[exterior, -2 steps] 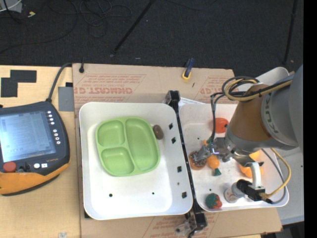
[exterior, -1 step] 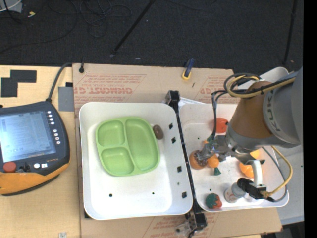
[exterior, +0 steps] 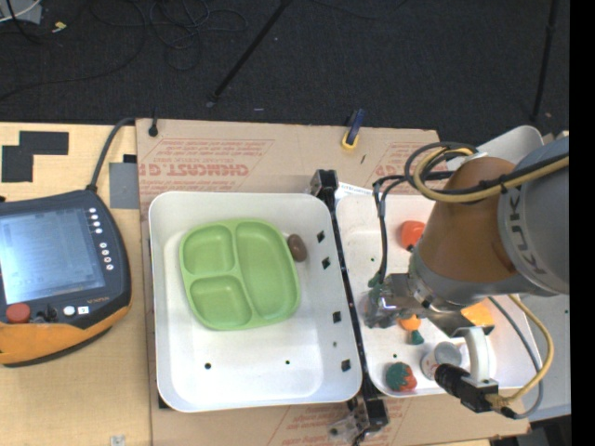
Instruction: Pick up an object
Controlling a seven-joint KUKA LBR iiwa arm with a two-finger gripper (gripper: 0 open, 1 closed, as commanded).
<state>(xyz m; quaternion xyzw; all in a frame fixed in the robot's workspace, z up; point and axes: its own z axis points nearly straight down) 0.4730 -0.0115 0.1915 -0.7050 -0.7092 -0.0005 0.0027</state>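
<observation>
From my overhead feed, the arm point(exterior: 465, 240) reaches in from the right and hangs over the right bin point(exterior: 361, 240), its brown-orange wrist housing covering much of that bin's middle. The gripper point(exterior: 378, 307) sits low near the bin's left wall, about halfway down its length. From this angle I see only a cluster of grey metal there, so I cannot tell whether it is open or closed, and I see nothing clearly held in it. The things I could pick are scattered around it. A small orange piece point(exterior: 409, 321) lies just beside the gripper on its right, and a little teal piece point(exterior: 416, 338) sits just below that one. Nearer the front edge is a green-and-red lump point(exterior: 400, 374), with a pale round thing point(exterior: 444, 353) to its right. A larger orange object point(exterior: 412, 233) rests toward the back of the bin, partly tucked behind the wrist. A yellow-orange scrap point(exterior: 479, 314) peeks out from under the arm on the far right. The left bin point(exterior: 242, 365) holds a green divided plate point(exterior: 240, 272) with three compartments, lying flat and turned slightly. A small brown object point(exterior: 297, 246) rests on the bin floor just off the plate's upper right corner; I can't tell if the two touch. Both bins stand on a cardboard sheet point(exterior: 232, 151), and a teach pendant point(exterior: 56, 258) lies on the bench well to the left of them.
</observation>
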